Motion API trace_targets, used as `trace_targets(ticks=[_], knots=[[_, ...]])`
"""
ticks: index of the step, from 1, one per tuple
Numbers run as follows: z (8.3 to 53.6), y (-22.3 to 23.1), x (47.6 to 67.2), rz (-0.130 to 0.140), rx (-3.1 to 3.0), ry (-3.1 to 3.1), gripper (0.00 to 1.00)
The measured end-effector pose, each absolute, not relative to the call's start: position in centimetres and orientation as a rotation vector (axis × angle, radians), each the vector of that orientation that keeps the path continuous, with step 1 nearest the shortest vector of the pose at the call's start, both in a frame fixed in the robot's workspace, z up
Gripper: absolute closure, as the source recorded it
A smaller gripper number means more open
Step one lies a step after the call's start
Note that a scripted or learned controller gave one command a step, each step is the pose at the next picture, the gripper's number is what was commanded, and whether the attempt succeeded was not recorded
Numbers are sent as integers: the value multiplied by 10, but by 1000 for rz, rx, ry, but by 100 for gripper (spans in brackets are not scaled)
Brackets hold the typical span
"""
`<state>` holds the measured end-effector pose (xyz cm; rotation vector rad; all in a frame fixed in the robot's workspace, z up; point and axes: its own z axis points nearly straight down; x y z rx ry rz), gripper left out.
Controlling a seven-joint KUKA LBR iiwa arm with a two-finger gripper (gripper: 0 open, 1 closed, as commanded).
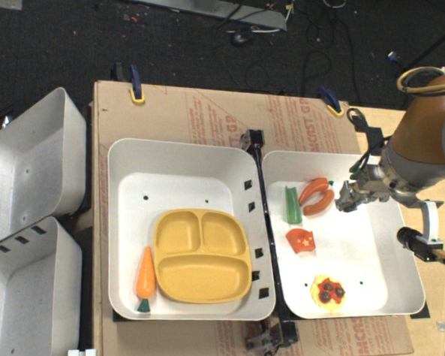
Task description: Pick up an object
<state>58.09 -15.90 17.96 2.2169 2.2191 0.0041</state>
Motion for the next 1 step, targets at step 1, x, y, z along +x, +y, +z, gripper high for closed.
trace_targets(ticks=[1], knots=[[233, -158, 592, 4, 2214, 2221, 100]])
